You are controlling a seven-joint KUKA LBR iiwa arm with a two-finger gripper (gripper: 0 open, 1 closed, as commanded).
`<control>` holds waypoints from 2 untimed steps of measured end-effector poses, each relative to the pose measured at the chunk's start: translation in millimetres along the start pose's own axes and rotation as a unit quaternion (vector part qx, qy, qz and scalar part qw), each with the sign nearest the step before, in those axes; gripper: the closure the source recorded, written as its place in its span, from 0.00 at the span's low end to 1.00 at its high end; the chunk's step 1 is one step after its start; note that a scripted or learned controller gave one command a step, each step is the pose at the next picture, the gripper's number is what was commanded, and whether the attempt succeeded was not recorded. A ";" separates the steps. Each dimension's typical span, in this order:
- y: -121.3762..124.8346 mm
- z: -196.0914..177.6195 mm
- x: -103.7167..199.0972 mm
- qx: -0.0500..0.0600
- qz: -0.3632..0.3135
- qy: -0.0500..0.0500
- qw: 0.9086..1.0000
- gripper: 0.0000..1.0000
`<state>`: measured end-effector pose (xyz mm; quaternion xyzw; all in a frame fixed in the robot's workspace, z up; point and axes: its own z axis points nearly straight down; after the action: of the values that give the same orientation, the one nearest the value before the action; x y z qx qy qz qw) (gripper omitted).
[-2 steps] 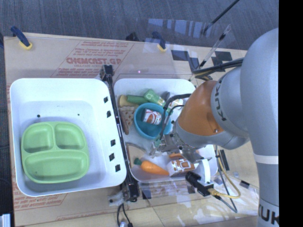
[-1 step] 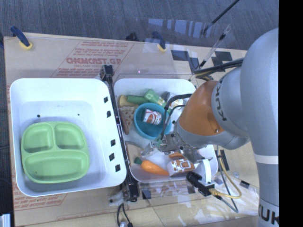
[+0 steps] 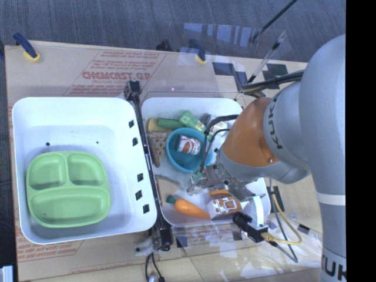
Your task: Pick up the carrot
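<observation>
Your arm (image 3: 276, 140) leans over the right bin (image 3: 154, 107). The left bin (image 3: 23, 116) holds a green divided plate (image 3: 69, 188). In the right bin sits a blue bowl (image 3: 178, 156); the carrot (image 3: 189, 207) lies near its front edge, untouched. You cannot tell how the fingers stand.

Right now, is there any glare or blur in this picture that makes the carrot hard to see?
In the camera view, the carrot is sharp and evenly lit, orange against the white right bin. Glare sits on the clear sheet behind the bins, away from the carrot. The arm covers part of that bin, and things under it are hard to read.
</observation>
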<state>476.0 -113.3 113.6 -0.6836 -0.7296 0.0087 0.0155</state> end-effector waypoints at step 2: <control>3.8 17.0 -3.1 -0.016 -0.186 -0.009 0.982 0.00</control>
<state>479.4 -116.0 96.5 -0.5360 -0.8442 0.0002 -0.0004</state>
